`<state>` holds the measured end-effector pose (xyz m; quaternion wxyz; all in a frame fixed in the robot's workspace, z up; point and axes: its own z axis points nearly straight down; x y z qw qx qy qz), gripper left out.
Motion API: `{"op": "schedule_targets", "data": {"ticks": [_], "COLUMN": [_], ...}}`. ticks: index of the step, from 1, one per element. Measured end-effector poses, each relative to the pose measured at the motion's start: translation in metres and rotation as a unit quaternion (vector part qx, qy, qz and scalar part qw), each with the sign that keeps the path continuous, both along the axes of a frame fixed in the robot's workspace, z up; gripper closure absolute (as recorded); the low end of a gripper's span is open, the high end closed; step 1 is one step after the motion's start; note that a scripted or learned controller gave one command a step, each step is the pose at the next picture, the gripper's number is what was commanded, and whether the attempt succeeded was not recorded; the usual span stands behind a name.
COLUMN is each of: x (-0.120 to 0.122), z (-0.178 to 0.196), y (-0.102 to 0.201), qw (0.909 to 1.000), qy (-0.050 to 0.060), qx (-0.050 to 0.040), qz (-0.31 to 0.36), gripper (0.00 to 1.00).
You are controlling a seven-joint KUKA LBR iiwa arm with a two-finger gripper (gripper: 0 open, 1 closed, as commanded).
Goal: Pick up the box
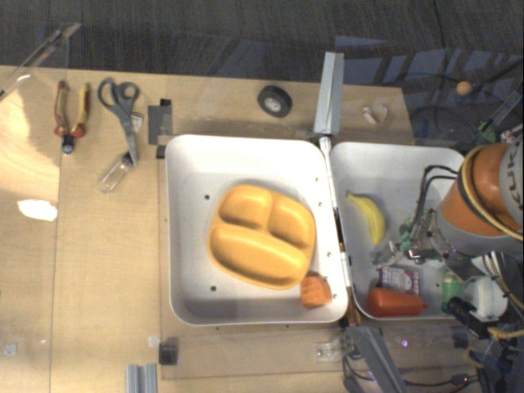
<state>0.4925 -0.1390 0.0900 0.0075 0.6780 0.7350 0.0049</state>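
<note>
The end effector [407, 250] hangs low in the right bin [360, 158], just above a small box [399, 280]; how wide it stands I cannot tell. The box lies flat near the bin's front, touching a red pepper [395, 303], with a banana [369, 217] nearby. It looks light, stiff cardboard, best pinched across its short sides.

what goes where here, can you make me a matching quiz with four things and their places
Things:
1. banana
2. scissors
3. tape roll
4. big yellow tray

Places:
a. bench, above the left bin
b. right bin
c. left bin
d. bench, far left by the pliers

Pairs: 1-b, 2-d, 3-a, 4-c
</note>
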Motion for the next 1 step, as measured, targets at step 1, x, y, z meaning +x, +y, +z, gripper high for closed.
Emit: {"op": "schedule_targets", "data": {"ticks": [1], "x": [0.0002], "z": [0.0003], "y": [0.0358], "qw": [0.9991], "qy": [-0.001], "qx": [-0.0023], "qz": [0.043], "gripper": [0.00]}}
